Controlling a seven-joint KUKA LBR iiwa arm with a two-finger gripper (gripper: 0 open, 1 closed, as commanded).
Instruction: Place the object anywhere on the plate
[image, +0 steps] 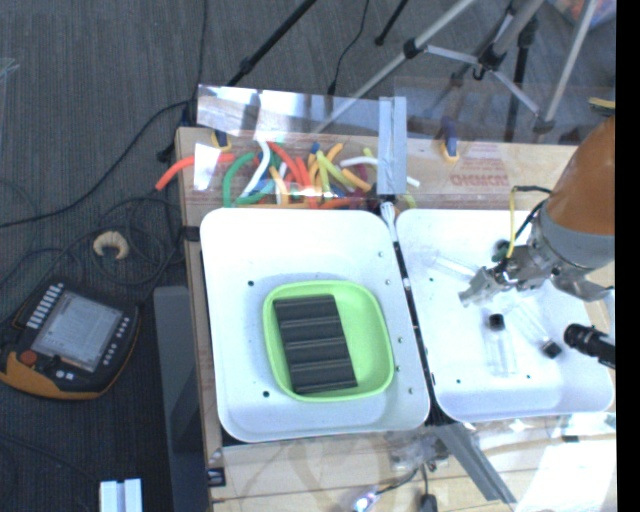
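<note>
- Green plate (375, 335) is seen in the left bin (230, 300), lower centre of frame, with a dark ribbed block (315, 343) lying on it, so placement is judged done.
- Gripper (487, 283) is seen over the right bin (560, 395), right of frame; nothing is seen held. Opening cannot be told.

Dark ridged block (316, 344) on green plate (375, 330)
</note>
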